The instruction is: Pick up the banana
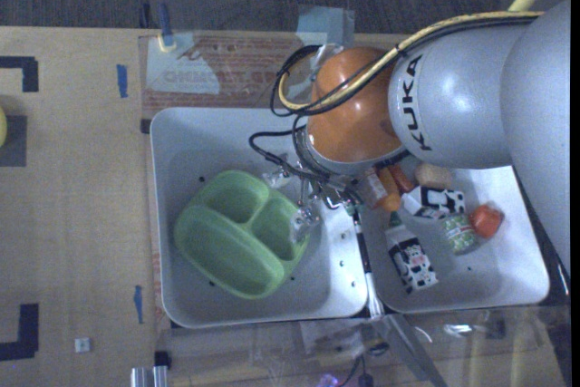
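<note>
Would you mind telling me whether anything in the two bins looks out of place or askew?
The green divided tray sits skewed in the left bin, not square with its walls. In the right bin, the cow-print carton lies toppled on its side among scattered items.

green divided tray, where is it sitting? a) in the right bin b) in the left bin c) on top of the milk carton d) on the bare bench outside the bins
b, the green divided tray lies flat on the floor of the left bin, while the milk carton lies in the right bin.
</note>
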Available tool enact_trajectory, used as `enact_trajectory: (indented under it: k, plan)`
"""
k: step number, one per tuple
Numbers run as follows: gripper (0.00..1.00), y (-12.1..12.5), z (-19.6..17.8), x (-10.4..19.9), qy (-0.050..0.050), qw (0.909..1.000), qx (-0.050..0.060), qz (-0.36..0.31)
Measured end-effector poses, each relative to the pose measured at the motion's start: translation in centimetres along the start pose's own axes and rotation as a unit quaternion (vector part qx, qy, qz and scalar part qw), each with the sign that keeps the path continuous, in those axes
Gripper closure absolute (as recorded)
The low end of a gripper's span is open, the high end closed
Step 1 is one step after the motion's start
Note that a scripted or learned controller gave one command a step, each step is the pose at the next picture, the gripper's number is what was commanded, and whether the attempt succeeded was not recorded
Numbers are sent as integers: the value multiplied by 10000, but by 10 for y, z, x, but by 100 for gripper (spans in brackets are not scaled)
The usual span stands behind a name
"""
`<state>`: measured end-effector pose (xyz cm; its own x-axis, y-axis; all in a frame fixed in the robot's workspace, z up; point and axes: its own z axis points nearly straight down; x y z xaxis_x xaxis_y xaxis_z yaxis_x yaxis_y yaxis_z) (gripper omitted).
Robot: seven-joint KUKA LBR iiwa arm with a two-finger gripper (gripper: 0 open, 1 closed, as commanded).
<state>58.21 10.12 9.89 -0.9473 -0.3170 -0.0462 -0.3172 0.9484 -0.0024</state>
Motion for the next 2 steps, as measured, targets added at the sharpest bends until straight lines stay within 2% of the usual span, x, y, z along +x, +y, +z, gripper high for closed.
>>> enact_trajectory:
  k: [1, 2]
  plan:
    - [100, 0, -10, -3, -51, 10000, -1, 18]
    - [100, 12, -6, 26, -142, 9989, 70, 434]
